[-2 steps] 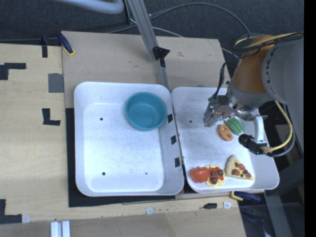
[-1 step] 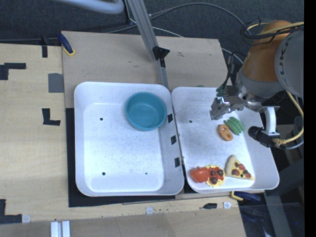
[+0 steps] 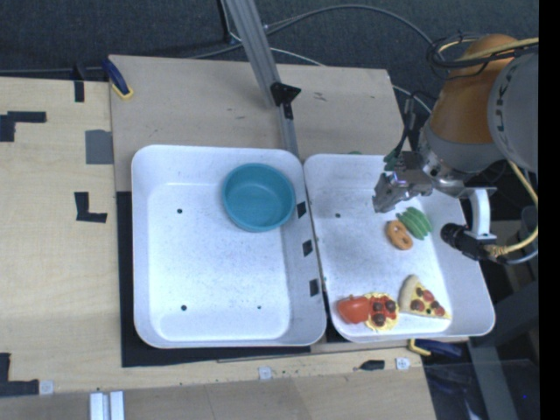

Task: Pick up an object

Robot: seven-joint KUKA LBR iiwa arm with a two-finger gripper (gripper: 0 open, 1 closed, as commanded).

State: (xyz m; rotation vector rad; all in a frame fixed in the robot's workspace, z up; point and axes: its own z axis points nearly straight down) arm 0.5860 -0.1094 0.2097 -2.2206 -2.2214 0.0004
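My gripper (image 3: 389,196) hangs over the upper middle of the right bin (image 3: 350,234), its grey fingers pointing down and left. Just right of it lie a green toy vegetable (image 3: 415,221) and a small orange piece (image 3: 400,234); both rest on the bin floor, apart from the fingers. Near the front edge of that bin sit a red toy tomato (image 3: 353,309), a round pizza-like piece (image 3: 381,311) and a pizza slice (image 3: 423,298). Nothing shows between the fingers.
A blue bowl (image 3: 258,196) stands at the back right of the left bin (image 3: 175,261). A slanted metal pole (image 3: 262,55) ends at the divide between the bins. The arm's body and cables fill the right side.
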